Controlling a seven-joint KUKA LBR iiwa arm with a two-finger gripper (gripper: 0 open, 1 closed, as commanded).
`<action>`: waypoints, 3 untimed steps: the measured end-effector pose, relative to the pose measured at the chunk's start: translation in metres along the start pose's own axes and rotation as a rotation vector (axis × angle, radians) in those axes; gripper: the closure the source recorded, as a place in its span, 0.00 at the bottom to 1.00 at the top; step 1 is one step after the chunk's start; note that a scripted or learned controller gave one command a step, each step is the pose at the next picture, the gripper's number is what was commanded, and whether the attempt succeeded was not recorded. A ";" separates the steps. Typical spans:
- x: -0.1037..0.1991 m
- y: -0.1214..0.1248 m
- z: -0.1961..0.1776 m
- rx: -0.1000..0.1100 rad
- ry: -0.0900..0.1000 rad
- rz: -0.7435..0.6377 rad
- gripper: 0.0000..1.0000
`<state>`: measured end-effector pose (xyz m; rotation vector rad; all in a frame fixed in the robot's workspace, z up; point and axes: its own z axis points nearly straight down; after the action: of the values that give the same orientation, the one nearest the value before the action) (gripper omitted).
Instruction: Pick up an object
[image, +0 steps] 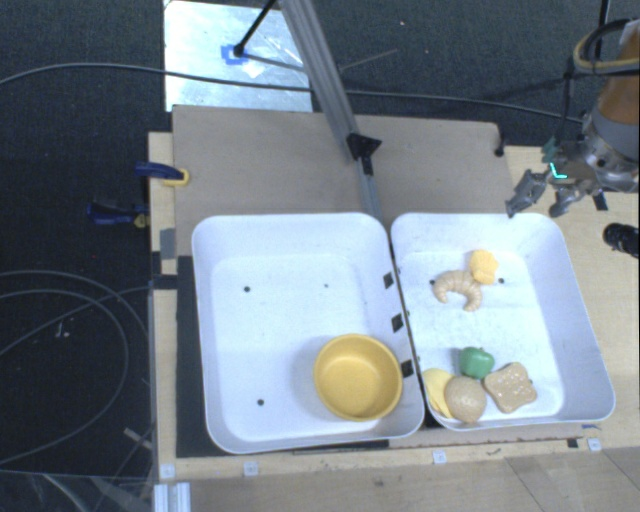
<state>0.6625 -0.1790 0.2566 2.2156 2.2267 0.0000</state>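
My gripper (543, 200) hangs at the far right, above the back right corner of the right bin (575, 290), its two fingers spread open with nothing between them. Below it in the right bin lie a tan croissant (457, 287) touching a yellow piece (483, 265). At the bin's front sit a green pepper (476, 360), a slice of toast (510, 387), a beige round potato (464, 398) and a yellow piece (436, 385) against the left wall. A yellow bowl (357, 376) stands in the left bin (260, 300).
A grey pole (330, 85) slants from the top down to the gap between the bins. Blue and yellow clamps (150, 180) grip the bench's left edge. Cables loop over the dark floor at left.
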 end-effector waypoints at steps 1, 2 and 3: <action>0.000 0.001 -0.001 -0.003 -0.001 0.000 0.00; 0.002 0.010 0.046 0.001 -0.001 -0.003 0.00; -0.003 0.014 0.090 0.001 -0.001 0.001 0.00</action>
<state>0.6761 -0.1825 0.1665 2.2163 2.2262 -0.0020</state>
